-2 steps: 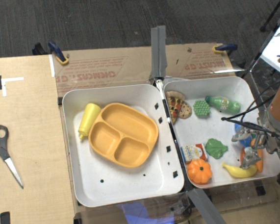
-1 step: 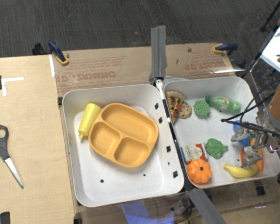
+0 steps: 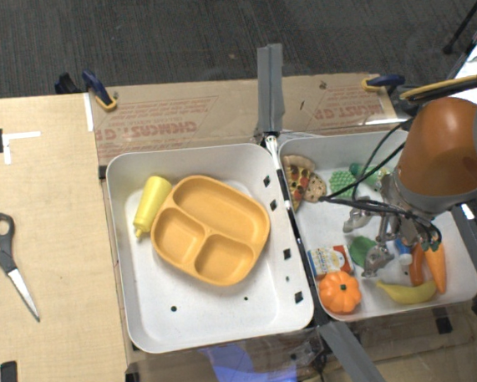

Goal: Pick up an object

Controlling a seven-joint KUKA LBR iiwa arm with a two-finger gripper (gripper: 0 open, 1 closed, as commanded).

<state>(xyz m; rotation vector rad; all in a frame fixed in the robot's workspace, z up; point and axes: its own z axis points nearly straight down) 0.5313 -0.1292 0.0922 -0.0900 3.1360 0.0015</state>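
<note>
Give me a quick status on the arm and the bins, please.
Gripper low in right bin, amid toys; grip unclear. Nearest: banana, carrot, small pumpkin. Left bin holds yellow divided plate and yellow bottle.

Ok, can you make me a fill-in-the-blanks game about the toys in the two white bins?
1. The orange divided plastic plate lies in the ____ white bin.
2. The yellow plastic bottle lies beside the plate, on its ____ side.
3. The round orange toy pumpkin sits in the right white bin, just left of the yellow toy ____.
4. The plate has ____ compartments.

Missing words: left; left; banana; three
</note>
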